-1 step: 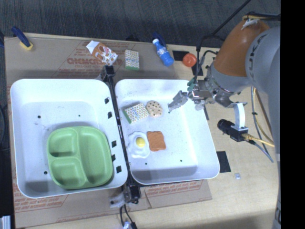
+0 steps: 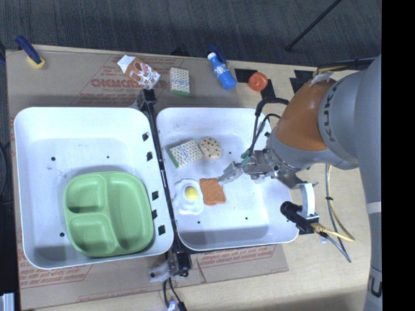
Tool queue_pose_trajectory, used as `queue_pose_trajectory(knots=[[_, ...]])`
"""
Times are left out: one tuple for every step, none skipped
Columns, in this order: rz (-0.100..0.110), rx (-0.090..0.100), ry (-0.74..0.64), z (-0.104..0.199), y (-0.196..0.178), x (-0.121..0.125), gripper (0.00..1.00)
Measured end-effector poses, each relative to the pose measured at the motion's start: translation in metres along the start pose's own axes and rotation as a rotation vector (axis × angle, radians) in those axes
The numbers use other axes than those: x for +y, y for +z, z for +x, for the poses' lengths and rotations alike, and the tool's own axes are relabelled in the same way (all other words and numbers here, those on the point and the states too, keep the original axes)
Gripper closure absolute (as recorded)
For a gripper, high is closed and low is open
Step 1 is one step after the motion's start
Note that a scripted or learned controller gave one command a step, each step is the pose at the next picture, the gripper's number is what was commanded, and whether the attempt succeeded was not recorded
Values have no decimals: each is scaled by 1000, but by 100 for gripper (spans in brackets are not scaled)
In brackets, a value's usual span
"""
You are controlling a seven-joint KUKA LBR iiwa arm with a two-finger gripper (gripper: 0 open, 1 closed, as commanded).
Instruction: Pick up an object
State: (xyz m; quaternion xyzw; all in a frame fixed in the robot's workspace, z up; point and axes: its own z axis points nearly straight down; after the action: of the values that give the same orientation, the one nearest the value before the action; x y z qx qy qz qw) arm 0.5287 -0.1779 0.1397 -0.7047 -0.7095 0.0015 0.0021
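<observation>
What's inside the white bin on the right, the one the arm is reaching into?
Inside the right bin: a green-patterned packet, a cookie, a toy fried egg and an orange slab. The gripper and arm cover the floor along its right side.

Grey arm (image 2: 353, 118), orange wrist band, black and yellow cables.

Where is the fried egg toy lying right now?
The fried egg lies in the right bin, near its left wall, directly left of the orange slice and below the green-patterned packet.
</observation>
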Motion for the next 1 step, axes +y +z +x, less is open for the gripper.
queue_pose_trajectory(knots=[[0, 1, -1, 18, 49, -53, 0]])
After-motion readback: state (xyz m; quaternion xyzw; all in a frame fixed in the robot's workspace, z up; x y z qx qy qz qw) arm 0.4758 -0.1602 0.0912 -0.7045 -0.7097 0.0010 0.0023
